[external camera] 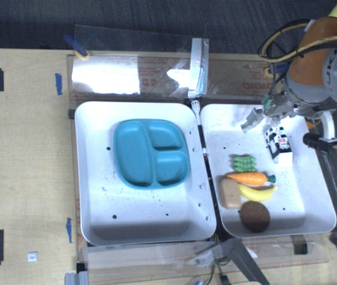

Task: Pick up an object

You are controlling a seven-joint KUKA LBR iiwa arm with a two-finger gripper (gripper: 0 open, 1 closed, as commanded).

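Two shallow white bins side by side on the bench (20, 159). Left bin (91, 206) carries a blue divided tray (152, 153) near its middle; bare white floor all round the tray, widest along the near edge. Right bin (311, 206) is the busier one.

Near half of the right bin holds a tight cluster: green pea pod (243, 161) at the top, carrot (250, 179) just below it, banana (257, 191) under the carrot and touching it, a tan bread-like piece (229, 193) to the left, and a round brown ball (255, 215) nearest the front wall. Open floor lies right of the cluster and in the far-left corner of this bin.

A small black-and-white toy (278, 141), perhaps a cow, lies apart from the cluster in the far half, near the right wall.

The hand (257, 117) hangs over the far part of the right bin, left of the toy; nothing seen between its fingers, whether they are spread or closed cannot be told. Grey arm with orange band (320, 40) enters from the right.

Faint red printing on the cardboard behind the bins, too blurred to read.
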